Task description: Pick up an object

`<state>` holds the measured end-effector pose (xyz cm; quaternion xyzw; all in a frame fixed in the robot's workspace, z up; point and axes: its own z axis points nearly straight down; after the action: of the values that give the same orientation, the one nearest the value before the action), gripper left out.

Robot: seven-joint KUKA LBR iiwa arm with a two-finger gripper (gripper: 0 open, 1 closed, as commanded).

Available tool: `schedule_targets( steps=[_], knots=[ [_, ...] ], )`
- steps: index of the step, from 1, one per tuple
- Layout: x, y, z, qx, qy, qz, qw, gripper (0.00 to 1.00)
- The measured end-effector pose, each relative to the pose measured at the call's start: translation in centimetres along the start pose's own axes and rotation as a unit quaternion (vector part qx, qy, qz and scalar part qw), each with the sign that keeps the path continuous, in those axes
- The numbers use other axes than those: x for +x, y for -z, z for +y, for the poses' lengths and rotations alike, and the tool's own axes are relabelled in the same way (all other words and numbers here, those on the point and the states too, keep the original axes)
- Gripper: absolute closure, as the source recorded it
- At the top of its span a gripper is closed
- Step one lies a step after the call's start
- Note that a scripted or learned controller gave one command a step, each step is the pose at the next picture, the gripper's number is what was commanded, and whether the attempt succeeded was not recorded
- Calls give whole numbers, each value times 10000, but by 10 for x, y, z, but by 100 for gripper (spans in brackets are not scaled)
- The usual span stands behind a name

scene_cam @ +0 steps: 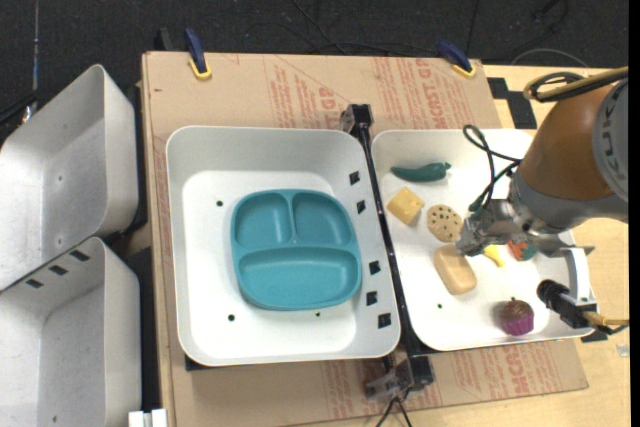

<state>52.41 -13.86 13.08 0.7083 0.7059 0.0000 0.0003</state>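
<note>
1. Down in the right bin (420, 330), the tool (478, 237) sits low among the toy food, hanging off the grey-and-orange arm (575, 160) that comes in from 3 o'clock. Honestly can't tell if it's wide, narrow or holding anything, the wrist and cables cover it.

2. Right at the tool, on its 3 to 4 o'clock side, there's a small yellow piece (493, 256) and a red-orange bit (518, 250). They look touching or nearly so, too small to call. My guess is one of these is what it's going for, since the tool is parked right on them.

3. At 9 o'clock from the tool, just beside it, is the speckled cookie (443, 221). At 7 o'clock, close by, the tan bread-ish piece (455, 271) lies flat.

4. Further out: yellow cheese block (405, 206) at 10 o'clock, green pepper (422, 172) at 11 o'clock near the back wall, purple fruit thing (516, 316) at 5 o'clock near the front rim. All loose and spread apart, which makes sense if the idea is giving it room to grab any one.

5. Over at 9 o'clock, well apart, the left bin (190, 155) holds a teal divided plate (295, 249), probably the drop-off side.

6. Both bins sit on the cardboard-topped table (260, 80), clamped at the back so it doesn't slide, I reckon.
</note>
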Motion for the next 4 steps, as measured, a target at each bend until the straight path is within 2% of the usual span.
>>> schedule_targets(
  steps=[1, 3, 4],
  knots=[
    [-7, 52, -7, -21, 2, -7, 10000, 100],
    [0, 158, -11, -28, 34, -9, 10000, 100],
    [47, 160, 11, -11, 57, 5, 10000, 100]
  ],
)
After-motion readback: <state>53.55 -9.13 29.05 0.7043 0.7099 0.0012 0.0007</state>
